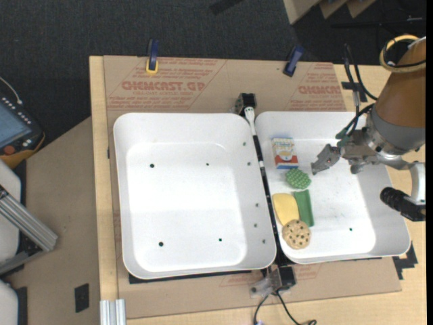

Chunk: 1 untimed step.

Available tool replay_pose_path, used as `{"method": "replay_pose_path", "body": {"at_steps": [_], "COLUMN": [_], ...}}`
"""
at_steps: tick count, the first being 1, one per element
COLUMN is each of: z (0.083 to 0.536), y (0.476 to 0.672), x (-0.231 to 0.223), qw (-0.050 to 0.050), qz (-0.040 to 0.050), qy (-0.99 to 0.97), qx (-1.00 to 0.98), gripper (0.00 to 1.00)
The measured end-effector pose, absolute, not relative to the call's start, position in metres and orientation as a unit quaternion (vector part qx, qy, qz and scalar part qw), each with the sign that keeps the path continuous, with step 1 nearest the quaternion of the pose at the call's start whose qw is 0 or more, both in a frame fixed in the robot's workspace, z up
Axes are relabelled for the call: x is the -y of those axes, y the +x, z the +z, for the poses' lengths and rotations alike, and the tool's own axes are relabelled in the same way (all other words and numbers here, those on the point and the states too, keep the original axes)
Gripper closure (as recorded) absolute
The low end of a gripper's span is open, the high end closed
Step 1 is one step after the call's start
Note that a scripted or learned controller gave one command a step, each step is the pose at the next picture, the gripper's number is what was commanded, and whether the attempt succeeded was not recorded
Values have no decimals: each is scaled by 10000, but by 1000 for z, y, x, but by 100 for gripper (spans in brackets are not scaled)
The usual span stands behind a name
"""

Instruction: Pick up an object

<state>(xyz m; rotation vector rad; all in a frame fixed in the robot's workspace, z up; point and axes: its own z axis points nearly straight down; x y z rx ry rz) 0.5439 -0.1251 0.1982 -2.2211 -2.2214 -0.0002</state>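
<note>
In the right bin (379, 249) several small things lie along the left side. At the top stands a small white carton with blue and red print (285, 152). Below it come a round green bumpy piece (298, 178), a yellow piece (285, 208) beside a green stick (305, 207), and a chocolate-chip cookie (296, 234). My gripper (336, 167) hovers over the upper middle of this bin, just right of the carton and the green bumpy piece. Its fingers are spread open with nothing between them.
The left bin (135, 202) sits beside the right one, with a black divider strip (260, 175) between them. Both rest on a brown cardboard sheet (203, 80) held by blue clamps (153, 53). The arm's grey and orange body (402, 107) reaches in from the right.
</note>
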Motion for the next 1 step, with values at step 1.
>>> {"method": "replay_pose_path", "body": {"at_steps": [1], "z": [91], "y": [556], "x": [104], "qw": [15], "qz": [-1], "qy": [-7064], "qx": [7078], "gripper": [0]}}
